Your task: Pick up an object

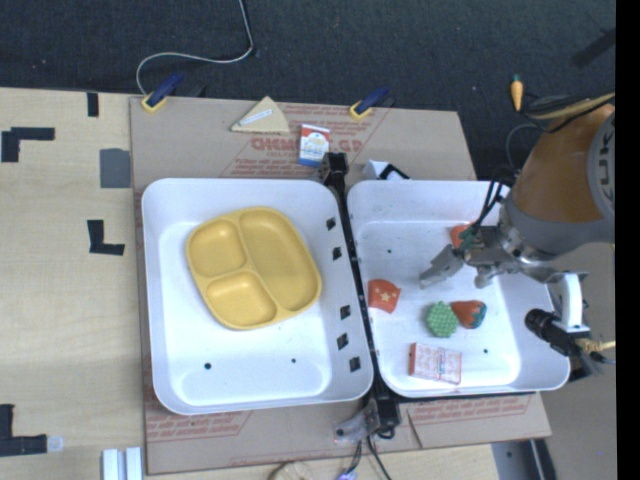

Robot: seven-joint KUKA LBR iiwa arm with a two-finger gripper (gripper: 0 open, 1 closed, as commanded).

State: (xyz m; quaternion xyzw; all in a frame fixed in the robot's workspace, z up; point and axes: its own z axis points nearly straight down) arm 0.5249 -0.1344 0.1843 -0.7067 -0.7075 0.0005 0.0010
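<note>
Pincer (462,269) above bumpy green ball (440,319)

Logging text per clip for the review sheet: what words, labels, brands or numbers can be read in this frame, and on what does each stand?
Cardboard sheet under the bins: red print along its top and bottom edges, too blurred to read.
Small red, white and blue carton behind the bins: a label, too small to read.
Pink packet in the right bin: printed pattern, no legible words.
Arm's grey casing: part of dark lettering, cut by the frame edge.

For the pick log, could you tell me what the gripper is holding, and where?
Nothing: the gripper hangs open over the right bin, above the green object.
</note>
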